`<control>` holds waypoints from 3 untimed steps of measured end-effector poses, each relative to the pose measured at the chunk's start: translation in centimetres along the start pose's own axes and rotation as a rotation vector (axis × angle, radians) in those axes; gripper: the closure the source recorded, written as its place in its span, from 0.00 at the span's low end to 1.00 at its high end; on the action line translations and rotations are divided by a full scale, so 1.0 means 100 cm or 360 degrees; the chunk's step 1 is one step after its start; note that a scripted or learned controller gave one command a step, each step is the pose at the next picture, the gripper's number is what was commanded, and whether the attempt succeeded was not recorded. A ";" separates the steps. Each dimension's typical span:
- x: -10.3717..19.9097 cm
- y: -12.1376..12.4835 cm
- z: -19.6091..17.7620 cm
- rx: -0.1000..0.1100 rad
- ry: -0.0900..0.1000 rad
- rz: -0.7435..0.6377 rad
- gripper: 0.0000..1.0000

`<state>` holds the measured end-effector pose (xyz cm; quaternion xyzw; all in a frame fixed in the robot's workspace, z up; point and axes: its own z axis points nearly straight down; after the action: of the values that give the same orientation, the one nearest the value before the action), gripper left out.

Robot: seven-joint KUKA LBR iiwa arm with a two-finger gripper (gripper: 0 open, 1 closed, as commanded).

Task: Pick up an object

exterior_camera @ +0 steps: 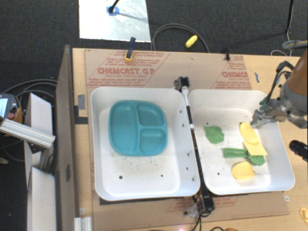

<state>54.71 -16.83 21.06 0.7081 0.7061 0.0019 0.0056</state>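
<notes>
The right bin [216,114] holds several toy food pieces: a green leafy piece [214,134], a pale yellow banana-like piece [249,133], a yellow flat slice [257,149], a green stalk with a bushy end [243,154] and a round yellow piece [243,171]. My gripper [261,116] hangs over the right bin's far right part, just above and right of the banana-like piece. Nothing shows between its fingertips.
The left bin [103,177] carries a teal divided plate [138,128]. A black bar [190,124] runs between the two bins. The arm [294,93] comes in from the right edge. Cardboard [159,69] lies under both bins.
</notes>
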 end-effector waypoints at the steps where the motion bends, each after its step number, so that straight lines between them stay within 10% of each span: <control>1: 0.024 0.027 0.075 0.0018 0.0009 -0.0014 1.00; 2: 0.022 0.026 0.071 0.0015 0.0008 -0.0010 0.00; 3: 0.078 0.072 0.129 0.0013 0.0011 -0.0021 0.00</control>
<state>62.11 -9.10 8.17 0.7034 0.7108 0.0015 0.0004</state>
